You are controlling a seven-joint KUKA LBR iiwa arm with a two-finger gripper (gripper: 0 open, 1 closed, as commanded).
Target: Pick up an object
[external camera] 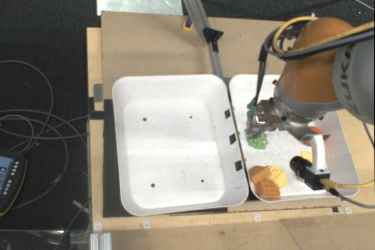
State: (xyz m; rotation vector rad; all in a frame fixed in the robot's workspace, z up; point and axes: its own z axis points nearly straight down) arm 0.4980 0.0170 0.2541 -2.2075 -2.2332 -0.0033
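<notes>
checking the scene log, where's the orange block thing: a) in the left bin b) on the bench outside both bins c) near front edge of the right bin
c: the orange block lies in the right bin near its front edge, in front of the gripper.

- The arm covers most of the right bin, hiding its floor and far rim.
- The gripper is a dark blur — its fingers cannot be made out.
- A green object lies partly under the gripper, its shape unclear.
- An orange scrap peeks out beside the wrist, mostly hidden.
- The arm is cut off at the right edge.
</notes>
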